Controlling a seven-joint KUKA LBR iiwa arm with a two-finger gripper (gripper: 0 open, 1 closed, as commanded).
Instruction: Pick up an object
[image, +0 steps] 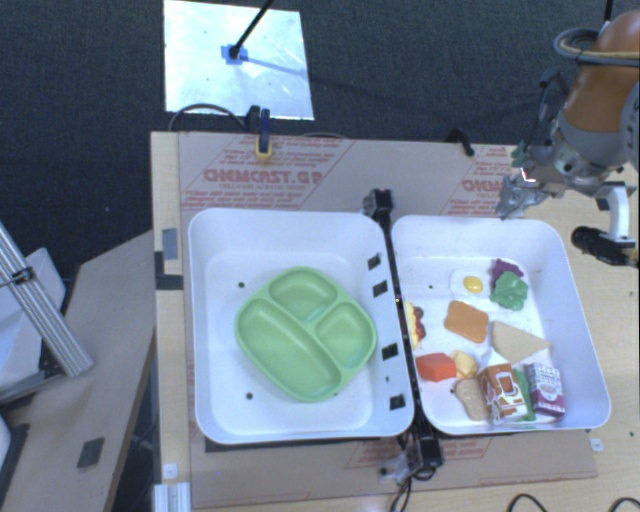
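1. The gripper (512, 200) hovers above the far rim of the right bin (575, 290); whether its jaws are open, I cannot tell.
2. The orange block (466, 321) lies near the bin's middle; it looks light and stiff, best gripped across its flat sides.

My gripper (518, 193) hangs at the upper right of the frame, above the far rim of the right bin (580, 290). That bin's upper left floor is bare; toy food (495, 350) crowds its middle and lower part. A green tray (305, 333) fills the left bin's (215, 260) centre.
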